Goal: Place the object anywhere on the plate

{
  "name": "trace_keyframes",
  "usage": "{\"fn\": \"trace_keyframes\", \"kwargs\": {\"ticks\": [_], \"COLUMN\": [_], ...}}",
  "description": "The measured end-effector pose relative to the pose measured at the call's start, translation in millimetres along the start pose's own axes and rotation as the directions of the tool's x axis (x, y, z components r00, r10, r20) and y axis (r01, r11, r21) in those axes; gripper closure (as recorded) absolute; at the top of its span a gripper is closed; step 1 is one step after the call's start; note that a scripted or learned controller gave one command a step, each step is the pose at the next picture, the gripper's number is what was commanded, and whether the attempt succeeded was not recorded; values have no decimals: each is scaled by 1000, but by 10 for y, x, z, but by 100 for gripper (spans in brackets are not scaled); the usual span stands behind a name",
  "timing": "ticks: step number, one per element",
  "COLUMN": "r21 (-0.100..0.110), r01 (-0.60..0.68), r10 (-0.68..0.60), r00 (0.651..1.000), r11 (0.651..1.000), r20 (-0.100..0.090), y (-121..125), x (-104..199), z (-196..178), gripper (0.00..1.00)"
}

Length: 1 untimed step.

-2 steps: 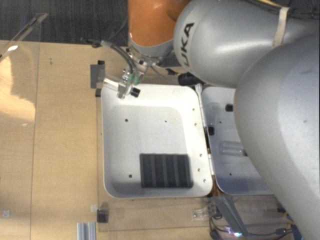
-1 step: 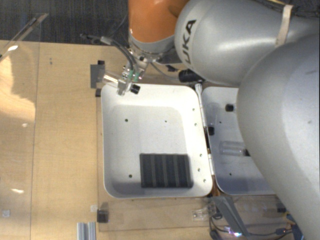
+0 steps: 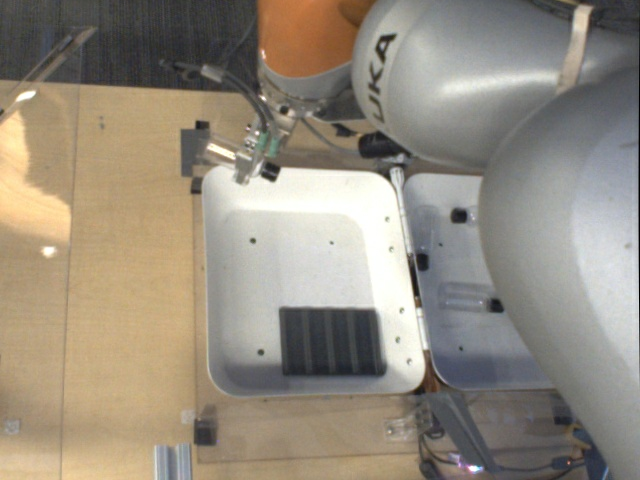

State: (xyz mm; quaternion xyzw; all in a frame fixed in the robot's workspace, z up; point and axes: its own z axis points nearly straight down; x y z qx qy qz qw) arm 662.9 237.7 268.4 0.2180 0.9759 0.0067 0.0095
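Camera view shows me the arm (image 3: pixel 470 78) coming in from the right and covering much of the right bin (image 3: pixel 450 258). Its orange band (image 3: pixel 300 18) is at the top of the picture, above the far edge of the left bin (image 3: pixel 300 258). Below the band, the gripper (image 3: pixel 255 163) hangs over the far left corner of the left bin, just at the rim, with thin cables running to it. From this angle I cannot tell if the gripper is released or clenched, and I see nothing that I can call grasped.

The dark ribbed slab (image 3: pixel 331 341) lies flat on the floor of the left bin, near the front edge and a little toward the front right corner. It is well apart from the gripper, which is at the opposite side of the same bin. I take this slab for the task's thing, but I cannot tell from the view if it is the plate or the object.

In the visible part of the right bin a small dark piece (image 3: pixel 460 215) sits near the far edge. On the wooden bench (image 3: pixel 110 268) a small black block (image 3: pixel 205 431) stands just beside the front left corner of the left bin.
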Motion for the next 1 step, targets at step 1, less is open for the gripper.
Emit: {"fn": "trace_keyframes", "kwargs": {"ticks": [1], "r21": [-6], "r01": [2], "r10": [-2], "r00": [1000], "r11": [1000], "r20": [6], "y": [18], "x": [-13], "z": [-112], "gripper": [100]}}
